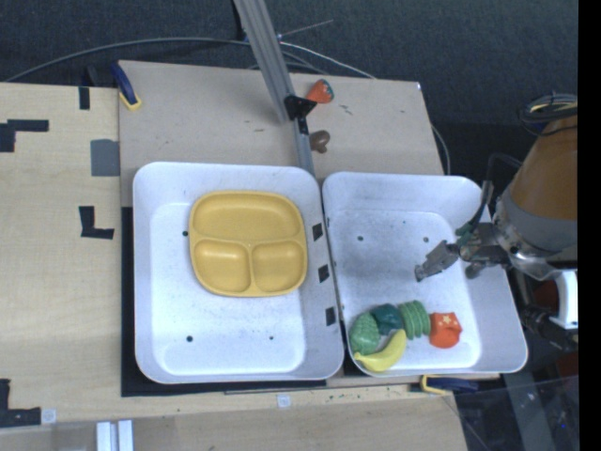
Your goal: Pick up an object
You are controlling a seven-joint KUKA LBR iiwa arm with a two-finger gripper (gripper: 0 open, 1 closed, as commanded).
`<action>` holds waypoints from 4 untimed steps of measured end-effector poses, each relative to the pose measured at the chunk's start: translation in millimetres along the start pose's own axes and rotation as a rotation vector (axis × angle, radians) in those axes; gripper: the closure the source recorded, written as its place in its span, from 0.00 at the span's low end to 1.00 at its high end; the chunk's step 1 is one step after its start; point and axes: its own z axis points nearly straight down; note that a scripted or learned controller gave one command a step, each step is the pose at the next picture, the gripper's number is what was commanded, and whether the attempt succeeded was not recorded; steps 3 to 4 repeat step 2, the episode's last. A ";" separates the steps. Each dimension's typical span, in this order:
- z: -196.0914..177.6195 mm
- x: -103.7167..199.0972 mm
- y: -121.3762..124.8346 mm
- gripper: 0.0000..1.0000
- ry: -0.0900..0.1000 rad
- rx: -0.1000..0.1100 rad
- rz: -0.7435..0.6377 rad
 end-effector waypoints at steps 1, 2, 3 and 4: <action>0.0 -0.2 0.0 0.00 0.000 0.000 0.000; 44.1 3.5 -4.0 0.00 0.000 0.004 0.001; 44.1 3.5 -4.0 0.00 0.000 0.004 0.001; 44.1 3.5 -4.0 0.00 0.000 0.004 0.001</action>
